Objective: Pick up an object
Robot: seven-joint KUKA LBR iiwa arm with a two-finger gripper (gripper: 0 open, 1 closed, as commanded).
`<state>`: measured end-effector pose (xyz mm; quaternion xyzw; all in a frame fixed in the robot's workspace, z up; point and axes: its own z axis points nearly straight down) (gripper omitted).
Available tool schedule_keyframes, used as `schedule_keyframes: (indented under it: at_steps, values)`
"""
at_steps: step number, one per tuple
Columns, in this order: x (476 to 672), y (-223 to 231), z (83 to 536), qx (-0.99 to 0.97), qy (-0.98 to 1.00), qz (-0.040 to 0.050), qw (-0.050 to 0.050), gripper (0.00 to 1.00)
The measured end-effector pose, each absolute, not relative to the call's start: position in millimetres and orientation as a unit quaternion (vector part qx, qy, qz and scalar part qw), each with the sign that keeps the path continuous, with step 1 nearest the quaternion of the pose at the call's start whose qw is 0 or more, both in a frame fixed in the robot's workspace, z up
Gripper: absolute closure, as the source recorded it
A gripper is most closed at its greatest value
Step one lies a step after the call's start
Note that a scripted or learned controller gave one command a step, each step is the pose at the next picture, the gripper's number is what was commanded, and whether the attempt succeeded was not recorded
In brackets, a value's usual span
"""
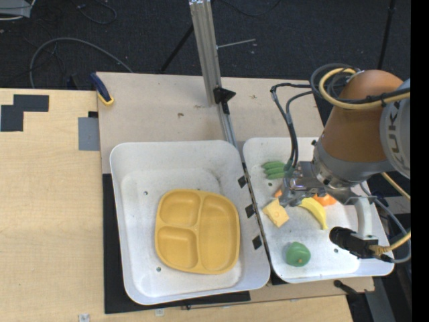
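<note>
- A light wooden table [47, 200] is lying at the far left, with a blue-handled tool [102, 89] resting on the tan board behind the bins
- A ribbed metal post [206, 45] is standing upright behind the gap between the two bins
- The left bin [131, 173], shallow and white, is holding a yellow divided plate [198, 231] with three smooth compartments
- The right bin [258, 156] is holding a pale yellow cheese-like wedge [276, 214], a green leafy piece [273, 169], a curved yellow banana [314, 210], a round green fruit [297, 253] and a bit of orange [326, 198]
- The claw [295, 188] is hanging low over the right bin, between the leafy piece and the wedge; whether it is wide or narrow I cannot tell
- The grey arm with its orange band [365, 96] is covering the bin's right part, black cables [289, 123] looping beside it
</note>
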<state>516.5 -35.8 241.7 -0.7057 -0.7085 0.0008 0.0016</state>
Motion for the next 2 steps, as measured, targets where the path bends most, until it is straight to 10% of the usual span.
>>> schedule_keyframes:
  at_steps: [2]
  values:
    - [516.4, 62.3, 224.1, -0.705, -0.709, 0.0015, 0.002, 1.00]
